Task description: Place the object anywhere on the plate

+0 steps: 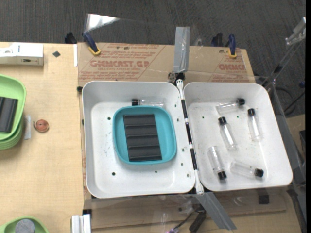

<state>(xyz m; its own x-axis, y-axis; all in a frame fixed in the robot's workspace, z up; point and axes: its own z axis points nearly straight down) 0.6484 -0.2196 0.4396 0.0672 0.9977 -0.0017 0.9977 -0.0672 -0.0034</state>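
I cannot tell if the claw is open, closed or gripping something, so nothing is looking picked up yet.

The arm comes in from the right, so the right bin (238, 147) is lying closest to its reach. Five little clear tubes with black caps are lying flat in it: one near the top (231, 105), one in the middle (226, 131), one by the right wall (252, 124), and two low down (216, 163) (247, 170). They are all lying apart from each other. One of these is probably the thing to move.

The left bin (97, 144) is holding the blue plate (119, 135). A dark ridged block (141, 137) is covering most of the plate's middle. Another tube (146, 102) seems to be lying just behind the plate, but it is hard to see.

A tube like this is looking very light, hard and smooth. It is round, so I think it will be rolling or slipping away easily. It may crack if squeezed hard. The best hold is probably across the middle of its body, with the claw squeezing its two long sides. The middle tube is looking easiest, since it has free room around it.
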